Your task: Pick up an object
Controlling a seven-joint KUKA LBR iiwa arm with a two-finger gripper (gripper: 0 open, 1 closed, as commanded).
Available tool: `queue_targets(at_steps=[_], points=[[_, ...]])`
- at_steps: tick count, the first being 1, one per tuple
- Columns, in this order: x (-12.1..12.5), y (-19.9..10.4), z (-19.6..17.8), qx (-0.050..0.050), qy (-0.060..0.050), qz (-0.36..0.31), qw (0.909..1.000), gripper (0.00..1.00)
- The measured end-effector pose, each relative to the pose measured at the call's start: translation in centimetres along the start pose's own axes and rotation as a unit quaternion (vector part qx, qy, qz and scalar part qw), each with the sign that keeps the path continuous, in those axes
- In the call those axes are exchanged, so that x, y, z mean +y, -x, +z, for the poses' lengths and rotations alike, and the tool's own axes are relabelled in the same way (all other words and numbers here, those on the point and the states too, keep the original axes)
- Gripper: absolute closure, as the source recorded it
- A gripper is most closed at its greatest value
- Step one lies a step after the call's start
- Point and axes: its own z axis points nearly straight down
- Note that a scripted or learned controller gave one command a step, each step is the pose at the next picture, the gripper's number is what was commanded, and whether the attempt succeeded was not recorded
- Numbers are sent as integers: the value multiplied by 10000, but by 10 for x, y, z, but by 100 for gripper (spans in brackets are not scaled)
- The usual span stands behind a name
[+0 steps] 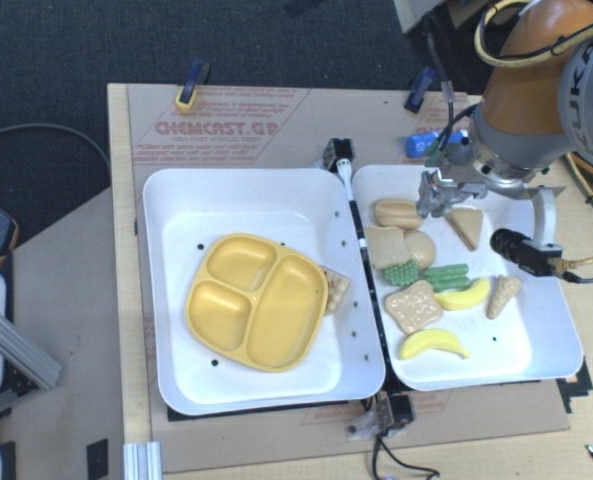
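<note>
1. Banana (433, 344), lying close to the front rim of the right bin (546, 363). It looks like a light, hard, glossy toy. Its curve invites slipping, so you would take it across the middle.
2. Cracker (413, 306), just behind the banana. It is flat and lies low, so you have only its edges to take hold of, which makes it a poor choice.
3. Plate (256, 300), yellow and divided, in the left bin (166, 268). It is stiff and wide and offers you only its rim. It is well apart from the arm.
4. Beans (441, 273) and cone (501, 295), mid-bin, on either side of a second yellow fruit (463, 296). All three are small and probably light. They are crowded, so a neighbour may be nudged.
5. Roll (398, 213), at the far left of the right bin, with a wedge (466, 226) near it on the right. Judge the roll the likeliest thing to pick, since it lies just beside the tool. It is rounded, smooth and probably rigid plastic, and you would take it across its short axis.
6. Gripper (441, 193), hanging low between roll and wedge. From this slant you cannot tell whether the pincer is spread or pressed together, and nothing can be seen pinched in it.
</note>
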Motion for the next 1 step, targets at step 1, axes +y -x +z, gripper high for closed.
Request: queue_targets(at_steps=[1], points=[[-1,3,9,2,-24,7,10000,100]])
